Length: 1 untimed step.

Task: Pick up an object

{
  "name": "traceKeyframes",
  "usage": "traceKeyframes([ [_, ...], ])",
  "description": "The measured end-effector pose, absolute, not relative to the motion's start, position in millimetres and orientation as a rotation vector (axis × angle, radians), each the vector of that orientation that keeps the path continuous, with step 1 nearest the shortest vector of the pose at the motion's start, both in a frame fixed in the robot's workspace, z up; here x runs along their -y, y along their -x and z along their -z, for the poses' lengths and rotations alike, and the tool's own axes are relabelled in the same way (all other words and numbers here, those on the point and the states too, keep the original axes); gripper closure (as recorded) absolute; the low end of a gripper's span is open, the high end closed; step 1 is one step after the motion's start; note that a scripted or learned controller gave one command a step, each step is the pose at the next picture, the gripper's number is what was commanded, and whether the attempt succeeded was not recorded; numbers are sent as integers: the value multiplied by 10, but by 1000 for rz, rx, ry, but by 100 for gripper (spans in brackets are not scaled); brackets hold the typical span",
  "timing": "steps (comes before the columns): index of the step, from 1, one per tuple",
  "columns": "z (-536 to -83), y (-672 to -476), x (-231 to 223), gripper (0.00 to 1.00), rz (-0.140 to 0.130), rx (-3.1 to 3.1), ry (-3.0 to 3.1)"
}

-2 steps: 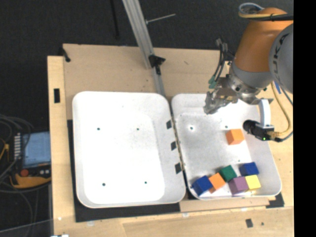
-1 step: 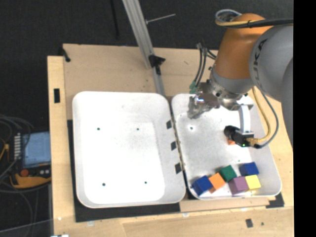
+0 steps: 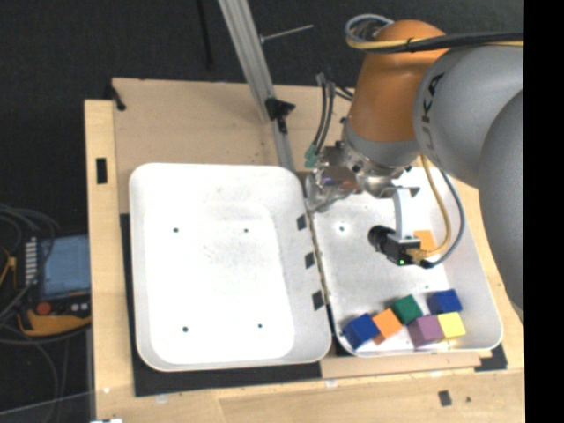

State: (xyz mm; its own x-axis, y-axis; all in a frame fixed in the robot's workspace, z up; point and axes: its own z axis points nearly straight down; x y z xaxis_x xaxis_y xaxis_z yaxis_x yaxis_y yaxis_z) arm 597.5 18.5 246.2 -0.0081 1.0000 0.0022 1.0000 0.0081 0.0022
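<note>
Cube cluster (image 3: 407, 310) sits at near edge of right bin (image 3: 352, 263): blue, orange, green, purple, yellow, packed touching. Lone orange cube (image 3: 424, 239) further up right bin, near its right wall. Arm's gripper (image 3: 319, 190) over right bin's far-left corner, by rim, well apart from all cubes; open or closed, cannot tell. Risks: descent here hits rim, grabs nothing. In cluster, tight packing likely shoves neighbours or blocks clean grasp.

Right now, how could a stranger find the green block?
Look in the white bin on the right of the picture. Near its front edge lies a cluster of small blocks; the green block sits between the orange block and the purple block. It is the only green one.
</note>
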Motion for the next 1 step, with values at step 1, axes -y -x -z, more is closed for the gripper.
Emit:
traceKeyframes([
  [1, -2486, -5875, -622, 100, 1, 2228, 2212],
])
